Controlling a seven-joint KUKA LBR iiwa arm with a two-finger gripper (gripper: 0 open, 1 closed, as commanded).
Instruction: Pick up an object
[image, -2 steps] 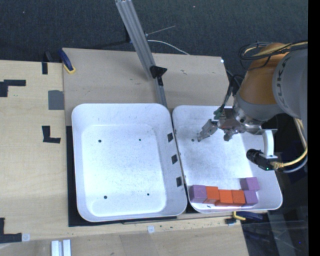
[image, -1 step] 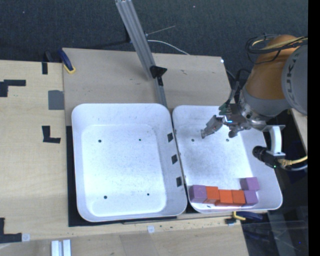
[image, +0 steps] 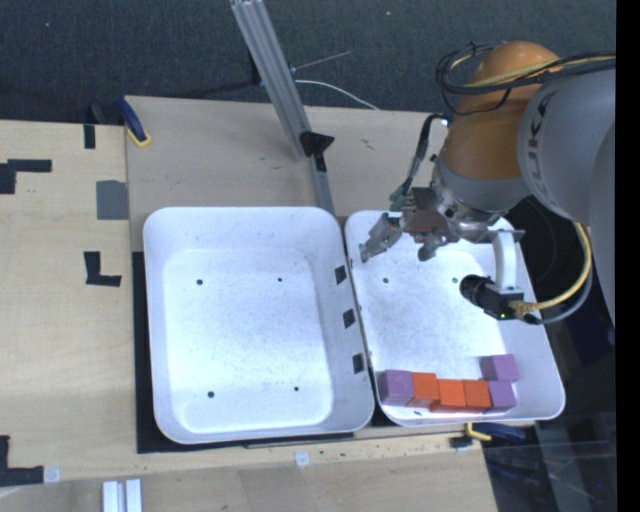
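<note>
Along the near edge of the right bin (image: 455, 330) lies a row of blocks: a purple block (image: 398, 386), then an orange block (image: 424, 387) and a second orange block (image: 466, 394) touching it, with another purple block (image: 500, 380) at the row's right end. The left bin (image: 245, 320) sits just beside, on the tabletop (image: 60, 330). Farther back, the pincer (image: 405, 240) hangs over the far end of the right bin, well apart from the blocks, its fingers spread and pinching nothing. A metal bar (image: 285, 95) slants up beyond.
</note>
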